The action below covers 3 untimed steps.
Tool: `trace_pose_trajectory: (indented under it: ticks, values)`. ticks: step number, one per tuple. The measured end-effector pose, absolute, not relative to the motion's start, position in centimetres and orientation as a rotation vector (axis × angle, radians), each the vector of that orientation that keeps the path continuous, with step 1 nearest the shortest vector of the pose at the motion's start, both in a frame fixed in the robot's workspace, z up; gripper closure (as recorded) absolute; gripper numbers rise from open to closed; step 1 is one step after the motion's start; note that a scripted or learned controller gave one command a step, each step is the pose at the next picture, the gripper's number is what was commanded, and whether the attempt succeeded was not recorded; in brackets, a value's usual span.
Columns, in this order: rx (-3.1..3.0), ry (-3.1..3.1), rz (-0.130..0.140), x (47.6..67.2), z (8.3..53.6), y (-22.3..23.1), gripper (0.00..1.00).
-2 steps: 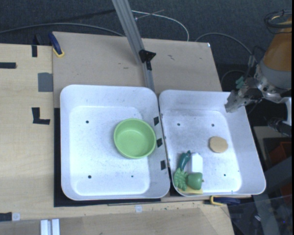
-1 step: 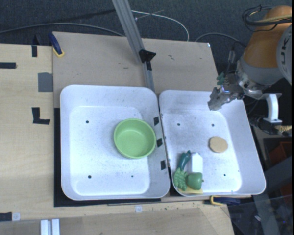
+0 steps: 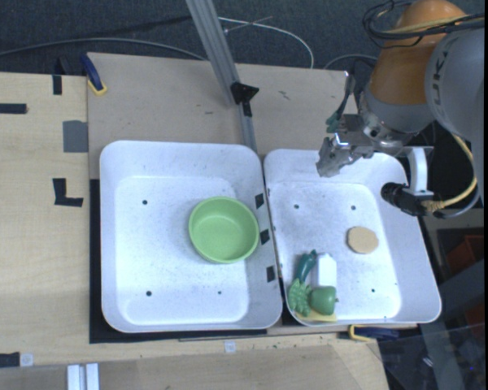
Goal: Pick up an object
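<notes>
Green plastic bowl [image 3: 223, 230] sits in the left bin [image 3: 122, 218]. We see the gripper [image 3: 332, 162] over the right bin's [image 3: 407, 287] far rim; its state we cannot tell. A tan disc [image 3: 362, 240] and green toys [image 3: 317, 297] lie nearer, well apart from it.

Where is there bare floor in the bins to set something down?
Left bin: open floor all around the green bowl. Right bin: bare between the gripper and the tan disc. Crowded at its near-left corner, around the green toys and the white block.
</notes>
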<state>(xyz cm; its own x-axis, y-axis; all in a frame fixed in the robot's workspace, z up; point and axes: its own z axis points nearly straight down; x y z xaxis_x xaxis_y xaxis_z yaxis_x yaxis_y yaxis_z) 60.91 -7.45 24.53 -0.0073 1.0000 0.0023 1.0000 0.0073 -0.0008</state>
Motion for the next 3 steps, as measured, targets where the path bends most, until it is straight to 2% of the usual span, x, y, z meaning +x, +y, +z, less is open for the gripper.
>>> trace_pose_trajectory:
  ticks: [1, 2, 3]
  values:
    - [-2.211, -2.228, 0.000, 61.8, 23.9, -1.4, 1.00]
    - [-2.213, -2.226, 0.002, 61.0, 23.5, 3.3, 1.00]
    - [-2.212, -2.228, 0.000, 62.0, 23.8, 8.5, 1.00]
